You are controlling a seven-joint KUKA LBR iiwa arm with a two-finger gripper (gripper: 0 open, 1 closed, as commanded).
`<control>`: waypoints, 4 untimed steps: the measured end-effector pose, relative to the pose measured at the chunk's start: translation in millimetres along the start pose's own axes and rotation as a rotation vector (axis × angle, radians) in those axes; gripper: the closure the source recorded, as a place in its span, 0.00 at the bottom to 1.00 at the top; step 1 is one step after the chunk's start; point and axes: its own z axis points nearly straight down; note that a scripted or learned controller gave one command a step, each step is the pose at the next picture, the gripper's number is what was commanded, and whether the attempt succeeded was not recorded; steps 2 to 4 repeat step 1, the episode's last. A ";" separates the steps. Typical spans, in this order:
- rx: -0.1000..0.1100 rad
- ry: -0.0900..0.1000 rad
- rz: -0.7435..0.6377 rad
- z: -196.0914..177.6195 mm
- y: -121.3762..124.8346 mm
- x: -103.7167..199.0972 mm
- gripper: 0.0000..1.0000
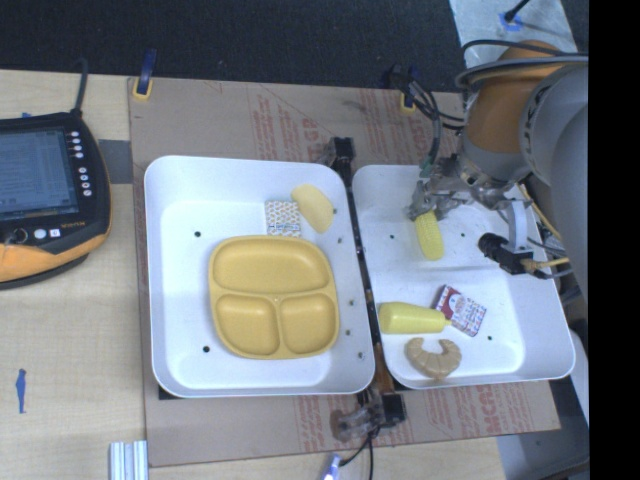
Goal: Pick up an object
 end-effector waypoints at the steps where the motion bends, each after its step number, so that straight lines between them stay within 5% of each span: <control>1: -0.007 0.002 0.004 -90.3 -29.8 50.9 1.00; 4: -0.007 0.002 0.004 -90.3 -29.8 50.9 1.00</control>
